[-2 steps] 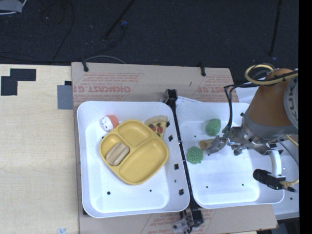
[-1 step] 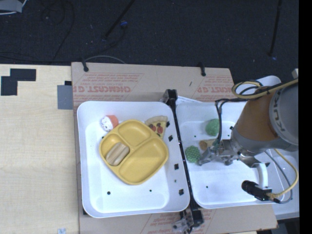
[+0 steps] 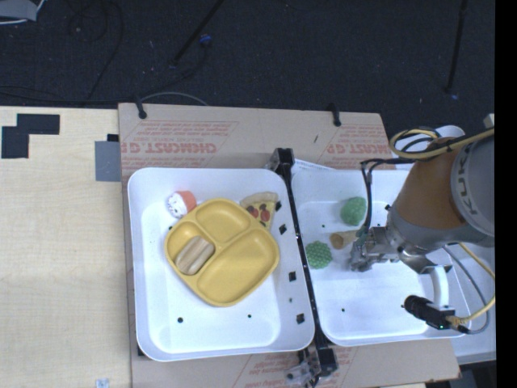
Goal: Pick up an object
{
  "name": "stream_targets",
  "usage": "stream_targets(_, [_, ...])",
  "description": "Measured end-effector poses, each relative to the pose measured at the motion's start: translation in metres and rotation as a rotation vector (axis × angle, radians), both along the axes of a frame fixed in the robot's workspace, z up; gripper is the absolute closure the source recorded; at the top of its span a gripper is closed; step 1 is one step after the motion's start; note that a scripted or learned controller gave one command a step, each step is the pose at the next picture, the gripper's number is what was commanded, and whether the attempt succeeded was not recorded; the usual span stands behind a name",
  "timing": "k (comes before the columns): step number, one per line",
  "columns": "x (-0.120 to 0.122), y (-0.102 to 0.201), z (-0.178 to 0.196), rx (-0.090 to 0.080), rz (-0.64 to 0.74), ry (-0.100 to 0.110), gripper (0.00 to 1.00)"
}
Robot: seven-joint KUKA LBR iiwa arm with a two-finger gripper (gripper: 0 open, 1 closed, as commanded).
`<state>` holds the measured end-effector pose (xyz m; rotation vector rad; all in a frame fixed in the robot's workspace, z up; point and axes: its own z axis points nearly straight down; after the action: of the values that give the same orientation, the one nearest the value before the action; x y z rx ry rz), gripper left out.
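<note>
Far to the gripper's left, the left bin [image 3: 153, 297] is sitting with a yellow divided plate [image 3: 230, 269] lying tilted across its middle. A tan bread-like piece [image 3: 192, 255] is resting in the plate's left compartment. Just past the plate's upper left corner, a small white and orange toy [image 3: 180, 204] is lying on the bin floor, and at the plate's upper right edge a pizza slice toy [image 3: 260, 206] is lying close to the black divider [image 3: 296, 249] that is separating the two bins.

Moving toward the tool, the right bin [image 3: 363, 314] is holding three small things grouped to the gripper's left. A green bumpy ball [image 3: 319, 255] is sitting nearest the divider, a little left of the gripper. A small tan piece [image 3: 342, 238] is lying between that ball and the gripper, just beside the tool's left side. A second green bumpy ball [image 3: 353, 210] is sitting above and slightly left of the gripper, near the bin's far wall.

The gripper [image 3: 361, 257] is hanging low over the right bin's floor, just right of the tan piece. Whether it is touching the piece, and whether it is apart or together, cannot be told from this angle. The arm's orange band [image 3: 428, 196] is rising to the gripper's right, with yellow and black cables [image 3: 420, 142] looping above it.
</note>
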<state>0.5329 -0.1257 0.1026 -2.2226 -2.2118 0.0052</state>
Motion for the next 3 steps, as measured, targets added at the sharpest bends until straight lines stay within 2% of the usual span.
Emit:
stream_targets(1, [-0.003, 0.009, 0.056, -0.001, 0.006, -0.008, 1.00])
stream_targets(3, [0.004, 0.004, 0.144, -0.002, 0.006, -0.009, 1.00])
